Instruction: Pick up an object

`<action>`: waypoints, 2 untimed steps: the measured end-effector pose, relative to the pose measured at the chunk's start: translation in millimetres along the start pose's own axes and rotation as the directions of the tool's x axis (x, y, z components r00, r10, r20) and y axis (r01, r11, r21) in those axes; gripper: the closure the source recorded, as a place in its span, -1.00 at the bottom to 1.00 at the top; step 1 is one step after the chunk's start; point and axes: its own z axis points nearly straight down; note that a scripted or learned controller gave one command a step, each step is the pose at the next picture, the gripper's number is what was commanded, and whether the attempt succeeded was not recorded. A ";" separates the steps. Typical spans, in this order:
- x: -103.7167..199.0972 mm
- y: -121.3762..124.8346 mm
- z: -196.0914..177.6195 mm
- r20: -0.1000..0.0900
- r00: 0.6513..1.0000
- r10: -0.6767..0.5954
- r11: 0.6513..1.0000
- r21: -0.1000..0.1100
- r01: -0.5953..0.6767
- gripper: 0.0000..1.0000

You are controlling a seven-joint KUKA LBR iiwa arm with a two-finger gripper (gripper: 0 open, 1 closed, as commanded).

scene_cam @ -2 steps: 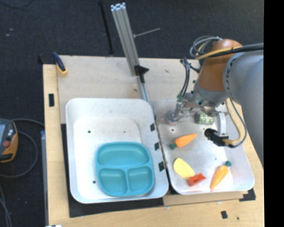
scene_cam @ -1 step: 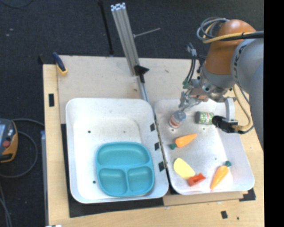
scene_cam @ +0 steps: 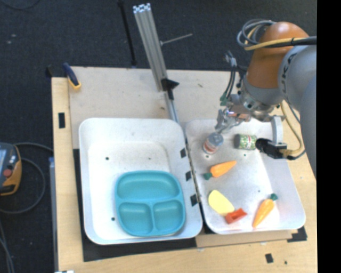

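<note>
Camera view: two carrots (scene_cam: 222,169) (scene_cam: 264,211), two bins (scene_cam: 90,133) (scene_cam: 282,176).

No text, brand, number or sign can be read anywhere: the label on the small green can (scene_cam: 245,141) lying in the right bin (scene_cam: 287,181) is too blurred to make out, and the checkered tag (scene_cam: 141,8) atop the metal post (scene_cam: 152,45) carries only squares.

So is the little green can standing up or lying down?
Lying down. The can rests on its side in the right bin, near the top edge.
</note>
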 end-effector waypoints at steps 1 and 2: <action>44.3 -35.9 1.9 0.000 1.000 0.000 1.000 0.002 0.000 1.00; 99.2 -61.5 -4.8 -0.002 1.000 -0.002 1.000 0.002 0.002 1.00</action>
